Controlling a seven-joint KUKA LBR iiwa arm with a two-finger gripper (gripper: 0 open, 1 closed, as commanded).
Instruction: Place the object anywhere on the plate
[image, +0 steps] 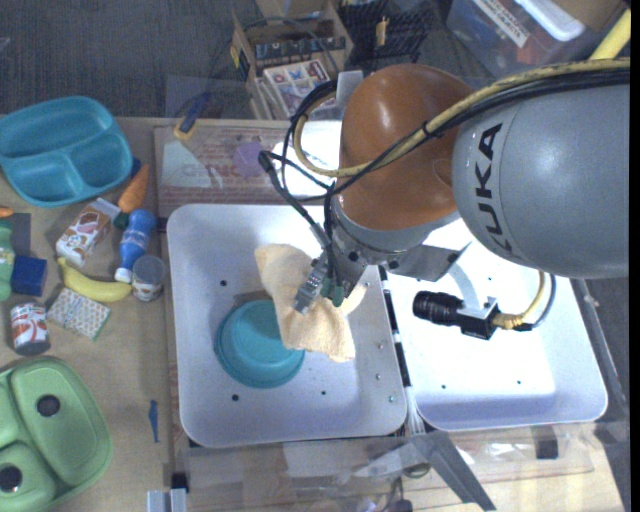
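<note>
A grey robot arm with an orange band reaches over the left white bin. Its gripper sits on a crumpled yellow cloth, apparently pinching a fold, though I cannot tell for sure. The cloth lies in the bin, its edge overlapping a round blue plate. Most of it is off the plate, so placing looks unfinished

White capital letters "UKA" — the visible part of the maker's name — stand on the big grey rounded arm casing. Labels on the bench items are too blurred to read.
</note>
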